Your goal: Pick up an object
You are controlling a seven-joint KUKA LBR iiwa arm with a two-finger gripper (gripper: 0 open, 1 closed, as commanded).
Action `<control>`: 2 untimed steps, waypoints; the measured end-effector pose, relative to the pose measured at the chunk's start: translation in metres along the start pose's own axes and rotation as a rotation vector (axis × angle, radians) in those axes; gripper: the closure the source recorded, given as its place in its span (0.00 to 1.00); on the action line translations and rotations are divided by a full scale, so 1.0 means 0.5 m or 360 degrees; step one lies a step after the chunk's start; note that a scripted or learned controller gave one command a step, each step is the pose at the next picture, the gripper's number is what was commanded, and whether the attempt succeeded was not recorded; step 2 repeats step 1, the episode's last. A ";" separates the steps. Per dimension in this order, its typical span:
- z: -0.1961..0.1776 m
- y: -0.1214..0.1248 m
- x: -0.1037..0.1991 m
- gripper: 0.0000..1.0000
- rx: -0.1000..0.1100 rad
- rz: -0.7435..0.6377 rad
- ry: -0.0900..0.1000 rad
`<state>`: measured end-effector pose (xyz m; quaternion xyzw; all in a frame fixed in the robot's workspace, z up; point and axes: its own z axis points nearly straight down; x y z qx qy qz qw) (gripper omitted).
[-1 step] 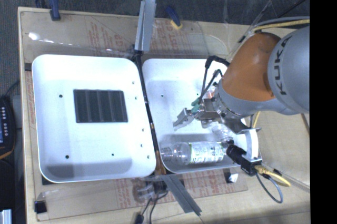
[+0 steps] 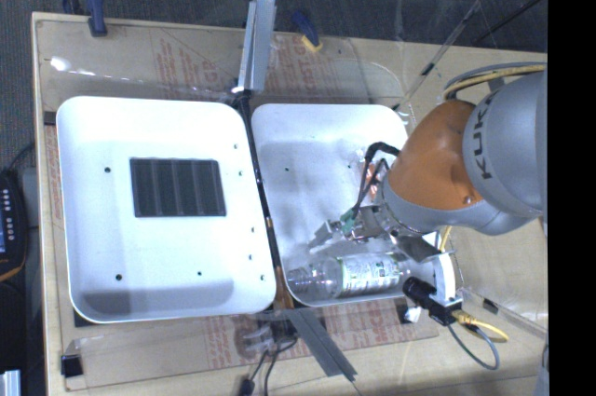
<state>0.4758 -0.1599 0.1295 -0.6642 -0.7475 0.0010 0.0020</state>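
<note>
My end effector [image 2: 358, 231] sits low in the right bin [image 2: 298, 152], toward its near right part, mostly tucked under the orange band [image 2: 430, 166] and grey wrist [image 2: 507, 152] of the arm. I cannot tell from here how far apart it stands, nor whether it has anything gripped; the metal parts and wiring around it blur together.

Nearest to me, along the bin's front wall, lies a clear plastic bottle [image 2: 349, 277] on its side, with a green-and-white label around its middle. Its cap end points toward the left. It rests just below the end effector, close enough that I cannot say whether the two touch.

Just beyond the bottle I see a small pale scrap [image 2: 328, 234], right beside the end effector.

Farther left, the left bin [image 2: 93, 133] carries a dark ribbed rectangle [image 2: 177, 187] on its floor.

At the far edge of the worktop [image 2: 168, 54], a grey metal bar [image 2: 255, 40] stands where the two bins meet, with blue clamps [image 2: 95, 10] near the far corners.
</note>
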 end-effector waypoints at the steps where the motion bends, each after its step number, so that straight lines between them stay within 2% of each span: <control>1: 0.076 0.017 0.073 0.00 -0.0001 0.0272 0.0001; 2: 0.076 0.017 0.073 0.00 -0.0001 0.0272 0.0001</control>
